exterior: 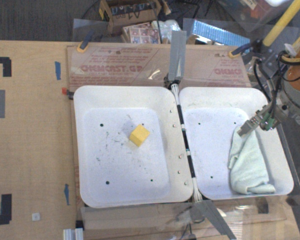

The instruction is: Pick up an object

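2 bins point(85, 134): 1 yellow block point(139, 135), 1 towel point(249, 166).

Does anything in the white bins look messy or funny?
Somewhat. The pale cloth lies crumpled against the right side of the right bin, just below the tool. The left bin has dark scuffs around the yellow block.
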Controlling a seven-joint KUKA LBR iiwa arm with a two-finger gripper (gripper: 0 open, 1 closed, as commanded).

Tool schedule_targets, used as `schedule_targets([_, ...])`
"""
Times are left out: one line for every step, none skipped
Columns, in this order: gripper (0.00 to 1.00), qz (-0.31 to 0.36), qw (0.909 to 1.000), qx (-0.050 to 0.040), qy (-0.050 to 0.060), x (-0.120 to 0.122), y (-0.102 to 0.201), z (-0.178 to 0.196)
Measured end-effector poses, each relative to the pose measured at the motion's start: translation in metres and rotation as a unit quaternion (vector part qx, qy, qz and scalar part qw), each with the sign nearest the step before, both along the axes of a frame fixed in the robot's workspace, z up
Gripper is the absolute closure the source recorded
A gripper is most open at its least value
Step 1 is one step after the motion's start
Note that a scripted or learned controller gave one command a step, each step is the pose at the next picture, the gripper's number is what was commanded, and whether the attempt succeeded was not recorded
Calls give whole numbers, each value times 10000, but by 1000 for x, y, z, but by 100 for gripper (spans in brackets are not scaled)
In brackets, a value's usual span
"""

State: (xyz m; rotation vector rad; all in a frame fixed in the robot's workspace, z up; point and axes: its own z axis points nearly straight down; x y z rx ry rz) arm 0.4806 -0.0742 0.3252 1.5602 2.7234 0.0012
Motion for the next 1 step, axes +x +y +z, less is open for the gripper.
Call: schedule_targets([100,1829,9831,-3,3,0,-7,-55])
